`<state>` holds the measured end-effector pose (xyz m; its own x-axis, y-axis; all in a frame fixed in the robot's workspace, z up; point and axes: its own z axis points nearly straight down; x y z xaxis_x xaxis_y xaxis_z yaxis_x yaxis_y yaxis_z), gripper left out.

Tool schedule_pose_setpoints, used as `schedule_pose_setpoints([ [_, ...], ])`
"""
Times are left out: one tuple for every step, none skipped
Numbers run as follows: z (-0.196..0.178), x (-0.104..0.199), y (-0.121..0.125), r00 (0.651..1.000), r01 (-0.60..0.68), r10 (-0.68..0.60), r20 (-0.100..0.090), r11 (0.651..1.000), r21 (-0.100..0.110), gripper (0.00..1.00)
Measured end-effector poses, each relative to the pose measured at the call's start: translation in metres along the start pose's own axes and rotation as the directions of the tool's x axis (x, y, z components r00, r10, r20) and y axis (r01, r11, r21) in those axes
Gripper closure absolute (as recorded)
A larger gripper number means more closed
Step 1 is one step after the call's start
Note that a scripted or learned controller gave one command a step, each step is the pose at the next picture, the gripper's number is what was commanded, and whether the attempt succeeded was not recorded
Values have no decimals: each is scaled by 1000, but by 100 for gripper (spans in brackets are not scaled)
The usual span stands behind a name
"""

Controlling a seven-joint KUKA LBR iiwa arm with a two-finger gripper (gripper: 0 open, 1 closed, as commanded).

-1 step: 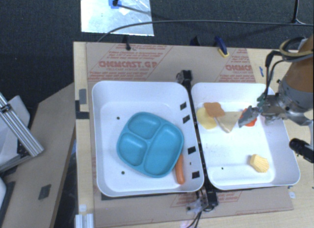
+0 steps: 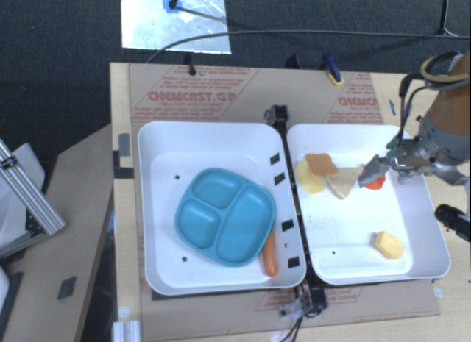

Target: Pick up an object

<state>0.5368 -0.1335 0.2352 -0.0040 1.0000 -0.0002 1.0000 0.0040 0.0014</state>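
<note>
**Arm low over the right bin, beside a small red piece**

A dark carpeted floor surrounds a pale wooden bench [image 2: 81, 186], with a slotted aluminium rail [image 2: 29, 201] at the far left and a crinkled foil sheet [image 2: 175, 9] lying on the carpet above. Brown printed cardboard [image 2: 221, 94] lines the bench under both bins.

The left bin [image 2: 158, 186], smooth white plastic with rounded corners, holds a glossy blue divided plate [image 2: 224, 215]; an orange carrot-like stick [image 2: 269, 254] lies just beside the plate's right edge.

The right bin [image 2: 419, 223] holds a flat yellow disc [image 2: 309, 179], an orange-brown slab [image 2: 320, 162] touching it, and a pale tan wedge [image 2: 342, 183] against both. A ridged yellow corn-like piece [image 2: 388, 244] sits well apart, nearer the front.

The gripper [image 2: 372, 175] is down at the wedge's right end, touching a small red object [image 2: 377, 182]. How wide its claw stands, and whether it grips anything, cannot be told
</note>
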Motion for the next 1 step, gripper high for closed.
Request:
schedule_pose_setpoints([
  [45, 5, 6, 1000, -1, 1, -1, 1000, 4, 0],
])
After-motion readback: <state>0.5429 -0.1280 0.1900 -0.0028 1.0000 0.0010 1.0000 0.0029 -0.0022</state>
